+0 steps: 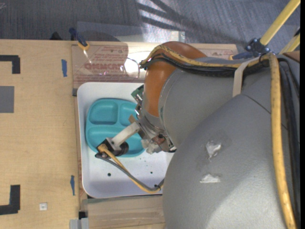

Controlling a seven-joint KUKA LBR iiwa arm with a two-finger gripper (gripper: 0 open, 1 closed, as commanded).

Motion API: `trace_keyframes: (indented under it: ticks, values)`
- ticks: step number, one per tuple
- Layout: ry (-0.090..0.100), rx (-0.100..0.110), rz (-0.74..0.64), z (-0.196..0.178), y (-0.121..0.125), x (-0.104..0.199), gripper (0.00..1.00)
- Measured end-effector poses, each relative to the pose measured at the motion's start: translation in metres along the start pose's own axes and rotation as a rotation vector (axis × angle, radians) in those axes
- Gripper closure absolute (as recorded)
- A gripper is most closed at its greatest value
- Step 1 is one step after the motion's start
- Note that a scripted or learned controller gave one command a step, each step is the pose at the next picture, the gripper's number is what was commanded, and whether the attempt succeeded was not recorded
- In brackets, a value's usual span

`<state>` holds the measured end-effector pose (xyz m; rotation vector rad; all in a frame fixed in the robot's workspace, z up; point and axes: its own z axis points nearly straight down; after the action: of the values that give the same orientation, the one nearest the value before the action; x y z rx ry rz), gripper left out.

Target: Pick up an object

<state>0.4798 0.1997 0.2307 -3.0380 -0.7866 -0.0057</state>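
Saw grey robot arm (228, 142) reaching in from 3 o'clock over white bin (102, 185).
Found teal divided tray (107, 116) lying flat toward bin's 10 o'clock corner; noted gripper (153, 143) at tray's 4 o'clock edge; could not tell whether gripper stood wide, narrow or holding anything.

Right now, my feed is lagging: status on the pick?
Tool by right edge of teal tray. Tray flat in white bin, no hold seen. Arm hides bin's right side.
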Motion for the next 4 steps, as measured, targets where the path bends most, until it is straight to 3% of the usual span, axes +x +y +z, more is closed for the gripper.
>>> trace_keyframes:
  ticks: [1,2,3,4]
  values:
    - [0.002,0.002,0.307,0.140,-0.020,0.012,1.00]
    - [0.005,-0.001,0.242,-0.020,-0.023,0.014,1.00]
    - [0.001,0.003,0.304,0.140,-0.023,0.013,1.00]
    - [0.004,0.000,0.151,-0.008,-0.023,0.013,1.00]
